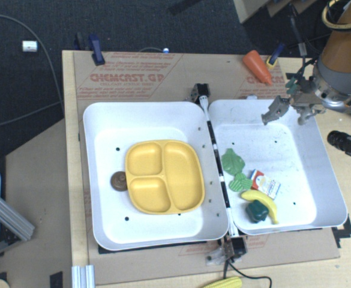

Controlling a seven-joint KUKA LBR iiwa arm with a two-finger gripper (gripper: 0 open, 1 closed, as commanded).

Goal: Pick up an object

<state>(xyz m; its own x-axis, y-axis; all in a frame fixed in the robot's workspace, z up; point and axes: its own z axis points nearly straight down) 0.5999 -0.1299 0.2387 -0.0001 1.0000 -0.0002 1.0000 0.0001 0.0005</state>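
My gripper [290,113] hangs over the far right corner of the right bin [319,161], its two fingers spread apart and nothing between them: it is open. The objects lie toward the bin's near left part, well away from the gripper. They are a green leafy piece [232,161], a second green piece [242,182], a small red and white packet [266,183], a yellow banana [264,200] and a dark green item [257,211] touching the banana.
The left bin [103,131] holds a yellow divided plate [163,177] and a brown round thing [119,180] beside it. An orange carrot [258,68] lies on the bench behind the right bin. A blue clip [95,50] sits at the board's far left.
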